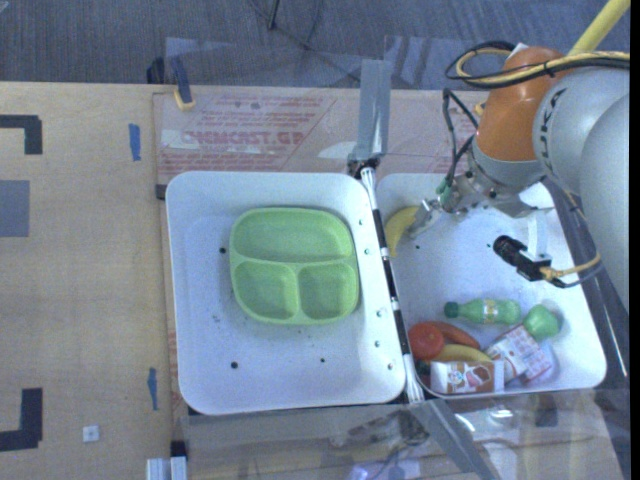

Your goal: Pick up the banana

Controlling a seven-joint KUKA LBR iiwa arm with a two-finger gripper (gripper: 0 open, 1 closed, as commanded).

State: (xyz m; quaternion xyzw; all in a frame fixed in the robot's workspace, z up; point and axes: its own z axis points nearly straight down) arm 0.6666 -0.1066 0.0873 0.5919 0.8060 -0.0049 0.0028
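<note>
Arm (585, 128) over right bin (590, 363), far side. Green tray (295, 265) in left bin (200, 368). Banana (398, 227) at right bin's far-left corner, touching gripper (428, 211); grip state unclear, hold unconfirmed. Bottle (487, 312), tomato (427, 339), cartons near edge.

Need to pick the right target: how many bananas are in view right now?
2. One banana lies at the right bin's upper-left corner, beside the gripper. A second banana sits in the pile at its lower edge, partly covered; more could be hidden there.
</note>
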